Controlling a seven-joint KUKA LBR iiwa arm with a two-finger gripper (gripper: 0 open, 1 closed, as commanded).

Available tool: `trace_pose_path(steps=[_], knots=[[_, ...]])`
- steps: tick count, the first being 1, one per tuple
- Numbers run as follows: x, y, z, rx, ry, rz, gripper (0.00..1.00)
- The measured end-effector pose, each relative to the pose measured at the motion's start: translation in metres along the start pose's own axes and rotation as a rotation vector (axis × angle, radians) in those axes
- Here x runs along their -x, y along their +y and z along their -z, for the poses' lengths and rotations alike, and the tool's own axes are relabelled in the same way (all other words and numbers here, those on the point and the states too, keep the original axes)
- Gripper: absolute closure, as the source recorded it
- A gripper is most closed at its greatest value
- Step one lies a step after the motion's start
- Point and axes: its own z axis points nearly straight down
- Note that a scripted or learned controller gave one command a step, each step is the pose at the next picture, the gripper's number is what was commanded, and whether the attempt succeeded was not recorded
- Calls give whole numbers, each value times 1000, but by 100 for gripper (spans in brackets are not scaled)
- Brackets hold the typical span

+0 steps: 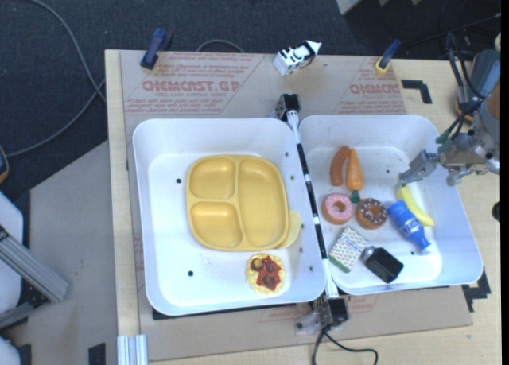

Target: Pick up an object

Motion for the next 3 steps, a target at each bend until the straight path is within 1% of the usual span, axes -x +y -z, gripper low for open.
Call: trace_pose_path(steps=[1,2,3], knots=[[10,3,-129,14,-5,0,0],[-28,35,-140,10,-2,0,0],[-30,37,-129,13,1,1,100]])
